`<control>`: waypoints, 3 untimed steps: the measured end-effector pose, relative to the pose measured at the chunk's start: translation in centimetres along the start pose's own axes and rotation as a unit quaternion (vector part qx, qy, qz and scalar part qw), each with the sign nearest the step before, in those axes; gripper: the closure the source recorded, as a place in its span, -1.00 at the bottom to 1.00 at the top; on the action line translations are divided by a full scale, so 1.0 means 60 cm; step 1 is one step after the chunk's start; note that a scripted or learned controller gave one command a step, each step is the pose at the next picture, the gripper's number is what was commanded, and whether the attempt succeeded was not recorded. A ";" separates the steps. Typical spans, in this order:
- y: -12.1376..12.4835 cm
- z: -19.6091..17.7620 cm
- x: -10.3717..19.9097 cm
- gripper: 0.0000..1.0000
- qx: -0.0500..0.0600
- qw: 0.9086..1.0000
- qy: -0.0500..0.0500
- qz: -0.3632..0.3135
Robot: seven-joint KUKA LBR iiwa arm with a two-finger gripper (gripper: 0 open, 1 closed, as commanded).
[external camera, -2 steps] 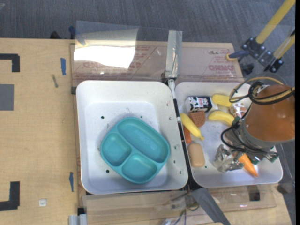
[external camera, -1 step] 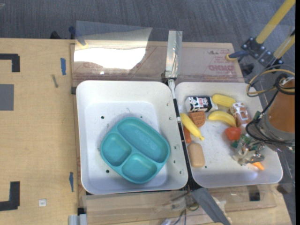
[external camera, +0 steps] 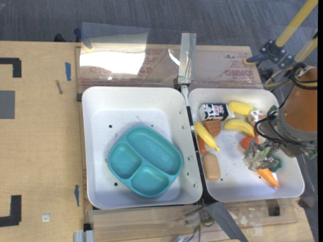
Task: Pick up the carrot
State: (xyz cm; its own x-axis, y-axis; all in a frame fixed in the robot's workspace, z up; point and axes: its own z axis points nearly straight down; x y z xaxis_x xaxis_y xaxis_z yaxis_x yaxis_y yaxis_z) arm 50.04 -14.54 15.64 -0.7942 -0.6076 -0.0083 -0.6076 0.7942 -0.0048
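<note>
The small orange carrot [external camera: 269,177] lies tapered beside the hand [external camera: 262,158], whose grip I cannot tell.

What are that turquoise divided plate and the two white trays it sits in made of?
The turquoise plate looks like moulded plastic: even colour, rounded compartment walls, soft satin sheen. The left bin and the right bin also look like plastic, matte white with rounded corners, though painted metal can't be ruled out.
</note>
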 end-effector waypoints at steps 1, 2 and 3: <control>-0.050 0.115 0.033 1.00 -0.001 0.993 0.001 -0.119; 0.024 -0.012 -0.048 1.00 0.002 0.996 -0.002 -0.088; 0.064 0.114 -0.032 1.00 -0.002 0.955 0.001 -0.296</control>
